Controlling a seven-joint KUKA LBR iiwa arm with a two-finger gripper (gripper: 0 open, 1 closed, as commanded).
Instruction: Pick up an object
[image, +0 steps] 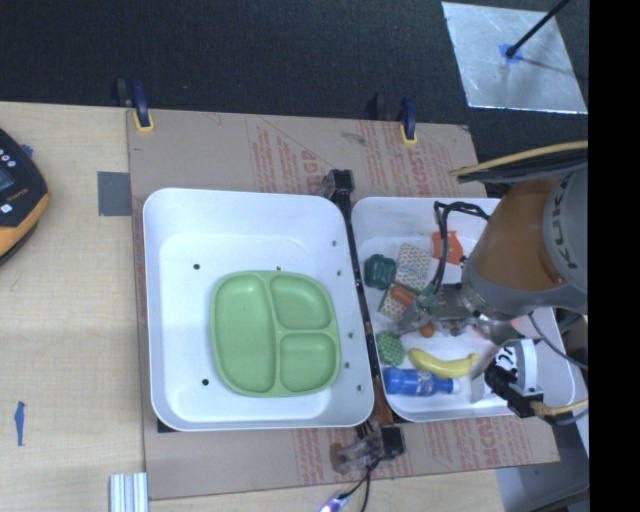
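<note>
Camera view: left bin (170, 300) holds green divided plate (274, 333), lying flat in middle. Right bin (400, 212) holds clutter: yellow banana (444, 362), blue bottle (418, 383) just below it, dark green object (380, 270), mesh-patterned packet (411, 264), orange piece (447, 246). Arm (525, 245) reaches over right bin; gripper (428, 318) low among objects above banana (fingers hidden in clutter, cannot tell state, nothing seen held).

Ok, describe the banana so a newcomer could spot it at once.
Look in the right bin, the cluttered one beside the bin holding the green plate. Near its front edge, just above the blue bottle, lies the banana, the one yellow curved thing there.
</note>
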